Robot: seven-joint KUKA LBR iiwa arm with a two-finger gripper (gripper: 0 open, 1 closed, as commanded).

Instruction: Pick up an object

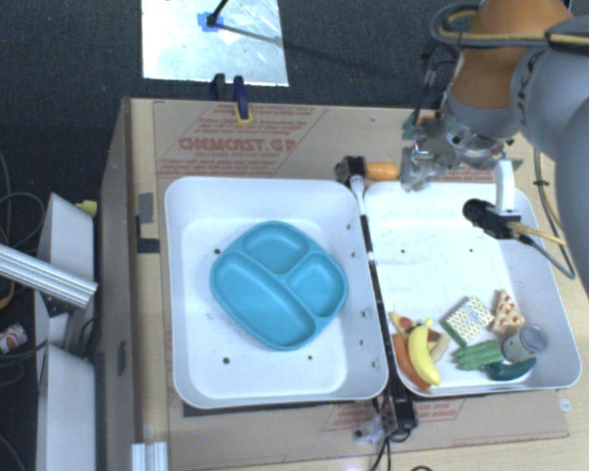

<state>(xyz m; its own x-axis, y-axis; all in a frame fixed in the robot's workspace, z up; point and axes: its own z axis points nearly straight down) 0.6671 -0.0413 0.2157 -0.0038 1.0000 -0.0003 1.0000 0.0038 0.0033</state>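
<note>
- We judge the pick not yet begun: the gripper (419, 172) hangs over the far edge of the right bin (442, 253), well apart from the toy food.
- The banana (424, 353), the green vegetable (483, 353) and the other pieces lie heaped in that bin's near corner.
- We cannot tell the state of the gripper; its tip is too small and blurred.
</note>
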